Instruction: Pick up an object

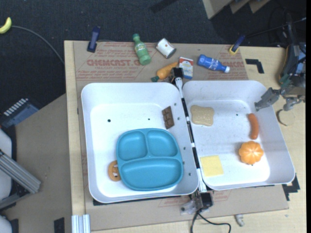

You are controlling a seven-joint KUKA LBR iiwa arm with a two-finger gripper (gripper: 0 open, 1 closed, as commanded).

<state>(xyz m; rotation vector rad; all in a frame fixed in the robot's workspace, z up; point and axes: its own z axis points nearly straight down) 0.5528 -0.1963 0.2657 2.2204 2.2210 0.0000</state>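
Pincer [268, 100] hangs over the right bin's [228, 87] far right rim, its grip state indeterminable; nearest candidate, the sausage [253, 125], lies just inward and nearer the camera, long axis running roughly front-to-back.

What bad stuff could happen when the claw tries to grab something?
The claw sits at the right bin's far right rim, so it might bump that wall going down. The sausage and orange are round and could roll away. The cheese lies flat, so it may be hard to pinch.
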